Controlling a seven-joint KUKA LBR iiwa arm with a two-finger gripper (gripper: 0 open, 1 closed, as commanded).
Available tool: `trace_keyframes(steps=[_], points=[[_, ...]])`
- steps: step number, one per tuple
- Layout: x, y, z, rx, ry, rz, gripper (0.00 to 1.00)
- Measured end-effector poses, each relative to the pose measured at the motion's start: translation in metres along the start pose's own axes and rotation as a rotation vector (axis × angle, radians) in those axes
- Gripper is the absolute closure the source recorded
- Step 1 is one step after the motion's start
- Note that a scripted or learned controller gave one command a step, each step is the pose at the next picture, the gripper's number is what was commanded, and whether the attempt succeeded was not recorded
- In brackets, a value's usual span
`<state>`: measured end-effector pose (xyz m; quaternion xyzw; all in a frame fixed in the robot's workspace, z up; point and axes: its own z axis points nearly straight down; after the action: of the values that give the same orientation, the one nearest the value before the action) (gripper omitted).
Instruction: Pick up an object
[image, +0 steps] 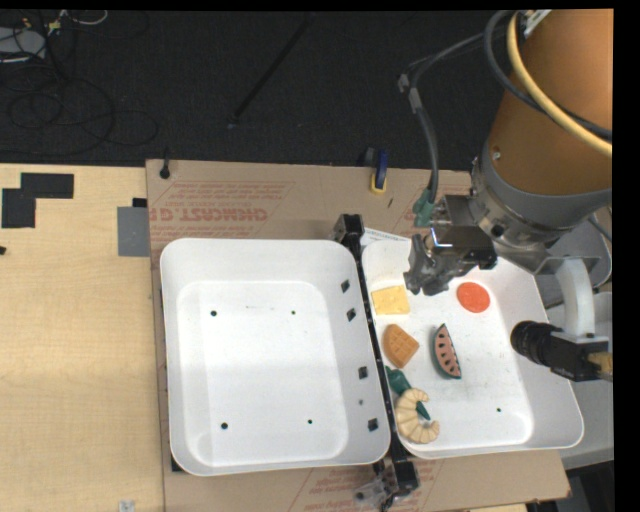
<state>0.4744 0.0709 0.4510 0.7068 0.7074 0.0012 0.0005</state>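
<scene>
Jaws cannot be judged: the gripper (432, 272) is a dark cluster seen from above, and whether it is wide or narrow is unclear. Nothing shows between them. It hangs over the upper part of the right bin (545, 425), which holds 5 toy foods. A yellow cheese slice (390, 300) lies just left of and below the gripper, close beside it. An orange-red disc (473, 297) sits just to its right. Further toward the near rim lie a tan waffle piece (401, 346), a watermelon wedge (446, 352), and a cream shrimp-like piece (415, 415) by the near-left corner. The left bin (190, 400) adjoins it along a black clipped divider (362, 330).
</scene>
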Motion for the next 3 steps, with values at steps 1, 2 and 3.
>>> trace_keyframes(steps=[1,2,3], points=[[0.046,0.014,-0.091,-0.004,0.001,-0.004,1.0],[0.08,0.01,-0.086,0.006,-0.001,-0.003,1.0],[-0.035,0.001,-0.087,0.006,-0.004,0.012,1.0]])
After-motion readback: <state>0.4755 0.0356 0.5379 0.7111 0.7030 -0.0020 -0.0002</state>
